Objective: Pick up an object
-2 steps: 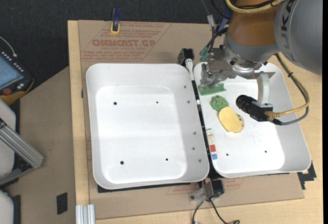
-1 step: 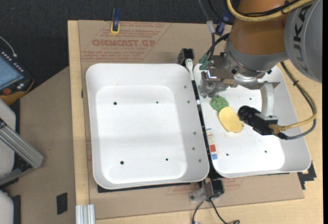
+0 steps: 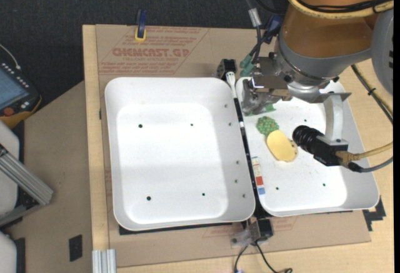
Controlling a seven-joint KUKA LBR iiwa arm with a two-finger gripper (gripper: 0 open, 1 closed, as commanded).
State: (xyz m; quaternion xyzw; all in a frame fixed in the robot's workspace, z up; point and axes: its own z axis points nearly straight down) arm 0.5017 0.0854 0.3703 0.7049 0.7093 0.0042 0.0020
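In the right bin (image 3: 325, 200) lie a yellow oval object (image 3: 282, 147) and, just above it, a small green knobbly object (image 3: 267, 123). A thin white item with red and blue marks (image 3: 258, 180) rests by the bin's left wall. My gripper (image 3: 255, 102) hangs low over the far left corner of the right bin, just above the green object. The large orange and grey wrist (image 3: 331, 9) covers most of it.
The left bin (image 3: 172, 153) sits beside the right one, sharing a rim (image 3: 244, 140). A black cylindrical attachment with a cable (image 3: 319, 143) juts over the right bin, next to the yellow object. Cardboard (image 3: 156, 47) lies beneath both bins.
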